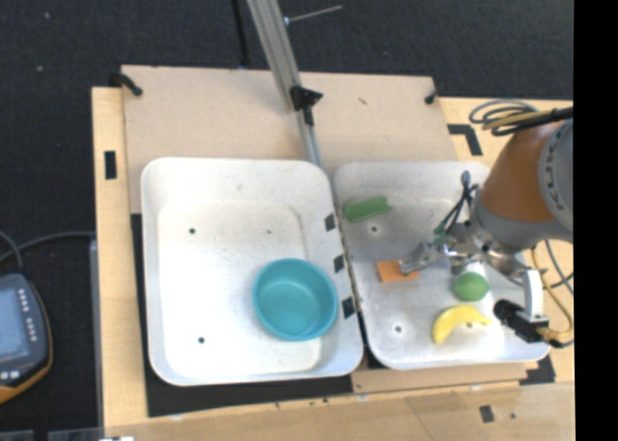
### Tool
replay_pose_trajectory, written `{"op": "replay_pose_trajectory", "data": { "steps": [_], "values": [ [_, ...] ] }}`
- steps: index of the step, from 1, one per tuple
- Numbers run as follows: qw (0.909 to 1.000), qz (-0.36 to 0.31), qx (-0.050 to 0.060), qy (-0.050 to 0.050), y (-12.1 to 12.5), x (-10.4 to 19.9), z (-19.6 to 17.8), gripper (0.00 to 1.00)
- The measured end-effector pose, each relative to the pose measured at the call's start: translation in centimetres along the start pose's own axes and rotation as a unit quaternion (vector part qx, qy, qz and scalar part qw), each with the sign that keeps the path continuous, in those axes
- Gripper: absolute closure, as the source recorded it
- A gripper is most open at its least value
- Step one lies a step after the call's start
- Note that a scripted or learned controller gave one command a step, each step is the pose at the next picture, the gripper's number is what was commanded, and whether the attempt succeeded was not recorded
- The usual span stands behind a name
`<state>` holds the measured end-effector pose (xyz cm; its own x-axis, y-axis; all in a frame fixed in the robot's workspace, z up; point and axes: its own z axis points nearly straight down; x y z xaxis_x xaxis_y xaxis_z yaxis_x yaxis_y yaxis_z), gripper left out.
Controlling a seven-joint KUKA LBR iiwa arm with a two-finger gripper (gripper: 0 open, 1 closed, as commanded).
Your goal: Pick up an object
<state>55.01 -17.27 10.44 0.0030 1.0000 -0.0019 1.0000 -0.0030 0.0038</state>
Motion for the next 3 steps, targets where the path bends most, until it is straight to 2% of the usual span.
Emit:
{"op": "replay_pose_trajectory", "data": {
  "steps": [1, 3],
  "values": [
    [1.0, 0.002, -0.002, 0.0, 0.1, -0.1, -1.2, 1.0],
    [1.0, -0.002, -0.002, 0.0, 0.2, -1.1, -10.5, 1.0]
  ]
}}
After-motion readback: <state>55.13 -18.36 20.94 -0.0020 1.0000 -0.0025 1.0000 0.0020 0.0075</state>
